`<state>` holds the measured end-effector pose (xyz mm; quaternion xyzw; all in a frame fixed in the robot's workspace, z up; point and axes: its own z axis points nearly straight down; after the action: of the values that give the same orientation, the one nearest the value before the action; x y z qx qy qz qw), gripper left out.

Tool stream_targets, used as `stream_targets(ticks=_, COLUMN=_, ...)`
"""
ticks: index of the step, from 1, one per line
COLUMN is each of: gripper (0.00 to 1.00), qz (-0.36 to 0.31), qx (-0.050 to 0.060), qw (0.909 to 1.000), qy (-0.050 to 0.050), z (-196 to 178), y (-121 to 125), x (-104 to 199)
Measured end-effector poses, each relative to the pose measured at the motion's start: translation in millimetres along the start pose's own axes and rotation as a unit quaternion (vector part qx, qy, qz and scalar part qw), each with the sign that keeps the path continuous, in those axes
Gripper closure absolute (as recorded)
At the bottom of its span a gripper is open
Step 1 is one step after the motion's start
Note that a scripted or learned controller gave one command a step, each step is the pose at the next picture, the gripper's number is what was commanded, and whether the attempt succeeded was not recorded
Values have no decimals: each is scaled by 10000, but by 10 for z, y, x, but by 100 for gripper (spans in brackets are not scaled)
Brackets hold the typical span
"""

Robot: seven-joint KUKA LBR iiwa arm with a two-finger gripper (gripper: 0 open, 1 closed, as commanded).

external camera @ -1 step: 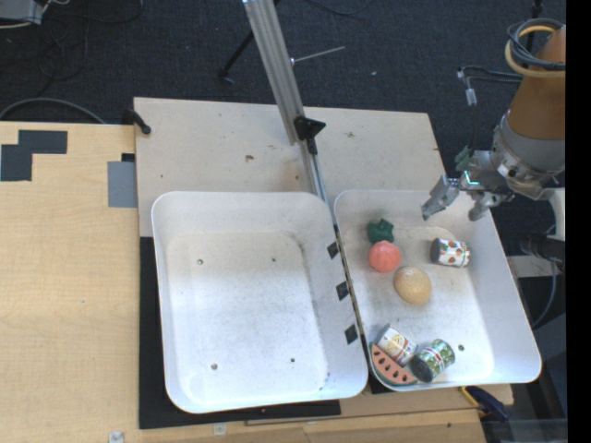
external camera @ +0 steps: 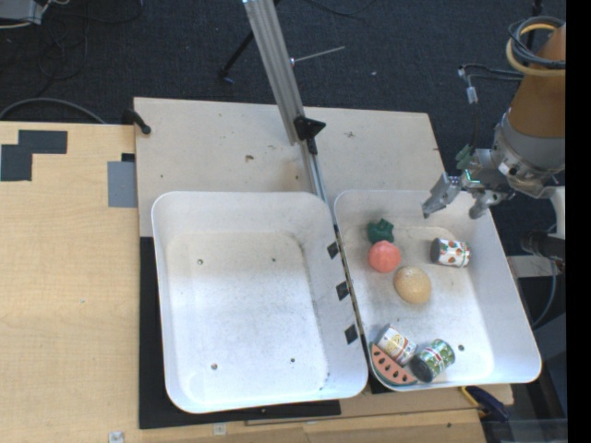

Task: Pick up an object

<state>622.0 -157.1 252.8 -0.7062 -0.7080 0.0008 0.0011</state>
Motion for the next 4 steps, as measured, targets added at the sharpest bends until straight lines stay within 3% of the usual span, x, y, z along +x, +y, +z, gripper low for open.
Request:
stream_targets(ticks=3, gripper=0, qz=11, qx=3, qw=10000, qy=-2, z=1637, y=-28, x=182)
stream_targets(ticks=4, gripper=100, qz=34, qx=1, qw=10000, qy=1, z=1519, y=-29, x=171)
